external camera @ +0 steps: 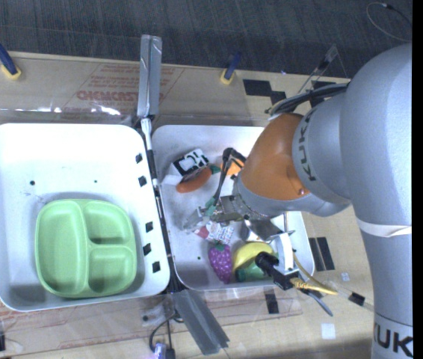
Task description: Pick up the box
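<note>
The hand [223, 214] hangs low in the right bin [168, 200], its grip impossible to tell, just beside the small box [217, 230] lying unlifted among toys near the bin's front edge.

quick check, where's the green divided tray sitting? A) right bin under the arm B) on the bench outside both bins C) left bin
C: the green divided tray lies flat in the left bin, while the arm hangs over the right bin.
</note>
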Available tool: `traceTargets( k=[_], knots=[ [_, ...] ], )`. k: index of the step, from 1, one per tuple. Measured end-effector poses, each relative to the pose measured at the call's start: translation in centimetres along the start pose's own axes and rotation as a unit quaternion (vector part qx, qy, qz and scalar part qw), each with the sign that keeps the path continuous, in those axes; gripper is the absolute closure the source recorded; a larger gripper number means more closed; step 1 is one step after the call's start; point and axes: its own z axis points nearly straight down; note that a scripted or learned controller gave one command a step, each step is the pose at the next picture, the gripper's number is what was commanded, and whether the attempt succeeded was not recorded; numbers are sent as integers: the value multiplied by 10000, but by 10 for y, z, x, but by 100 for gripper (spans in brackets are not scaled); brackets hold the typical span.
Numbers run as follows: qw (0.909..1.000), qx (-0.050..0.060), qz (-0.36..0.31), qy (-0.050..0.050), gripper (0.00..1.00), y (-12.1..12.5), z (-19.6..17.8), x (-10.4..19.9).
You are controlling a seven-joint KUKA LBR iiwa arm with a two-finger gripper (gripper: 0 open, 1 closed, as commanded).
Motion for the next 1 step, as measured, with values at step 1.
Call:
traceTargets(
  k=[1],
  knots=[
    [10000, -19, -32, 6, 100, 2, -11, 1]
  ],
)
